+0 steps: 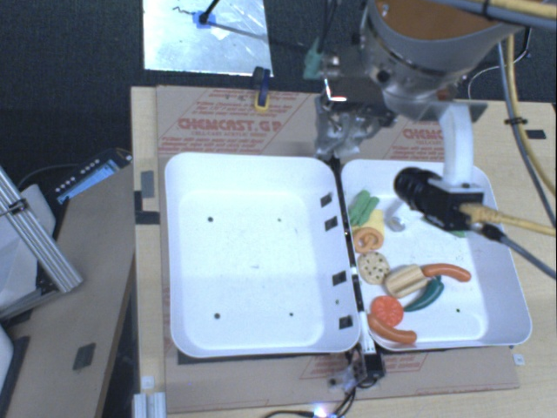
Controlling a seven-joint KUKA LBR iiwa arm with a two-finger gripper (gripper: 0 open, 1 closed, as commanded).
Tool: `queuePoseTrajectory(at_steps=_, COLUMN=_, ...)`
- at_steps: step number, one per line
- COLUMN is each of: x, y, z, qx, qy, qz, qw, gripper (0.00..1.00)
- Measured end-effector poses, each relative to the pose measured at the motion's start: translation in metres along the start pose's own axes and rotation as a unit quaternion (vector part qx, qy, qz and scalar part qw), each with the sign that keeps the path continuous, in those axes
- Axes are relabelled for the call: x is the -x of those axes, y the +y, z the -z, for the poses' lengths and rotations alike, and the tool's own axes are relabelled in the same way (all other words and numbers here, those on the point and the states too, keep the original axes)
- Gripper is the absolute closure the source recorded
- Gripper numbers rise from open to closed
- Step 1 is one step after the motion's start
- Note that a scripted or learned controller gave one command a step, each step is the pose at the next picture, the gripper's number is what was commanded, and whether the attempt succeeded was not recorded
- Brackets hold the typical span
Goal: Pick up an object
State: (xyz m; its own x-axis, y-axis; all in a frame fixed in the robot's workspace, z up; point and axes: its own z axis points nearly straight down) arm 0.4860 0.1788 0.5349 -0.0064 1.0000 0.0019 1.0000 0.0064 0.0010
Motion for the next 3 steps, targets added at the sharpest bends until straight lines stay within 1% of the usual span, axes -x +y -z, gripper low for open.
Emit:
queuePoseTrajectory(at_steps=2, x=-0.057, y=0.001, z=0.000, qx=0.000, qy=0.000, qz=0.000, qw=1.0000, gripper=1.00)
queuePoseTrajectory(at_steps=3, x=-0.056, y=0.001, z=0.000, qx=0.000, qy=0.000, qz=-0.001, qw=1.0000, gripper=1.00)
